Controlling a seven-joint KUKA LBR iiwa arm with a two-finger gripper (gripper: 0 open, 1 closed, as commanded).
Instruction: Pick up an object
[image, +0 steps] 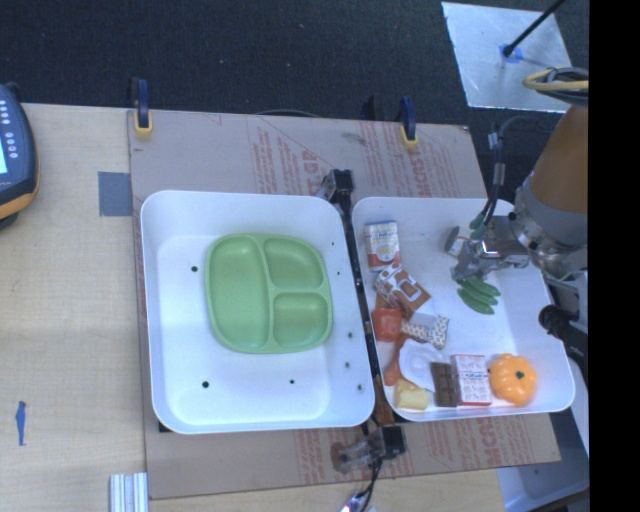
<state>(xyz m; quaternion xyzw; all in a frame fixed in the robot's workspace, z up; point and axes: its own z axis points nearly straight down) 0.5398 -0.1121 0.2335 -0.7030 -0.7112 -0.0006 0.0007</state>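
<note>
The gripper (472, 262) is hovering just above the green pod (478, 294); jaw state cannot be told.

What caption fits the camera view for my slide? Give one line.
KUKA arm's gripper hovers by a green pea pod in the right bin; a green divided plate sits in the left bin.

Two white bins (160, 300), one green divided plate (268, 292), one orange pumpkin (512, 379).
</note>
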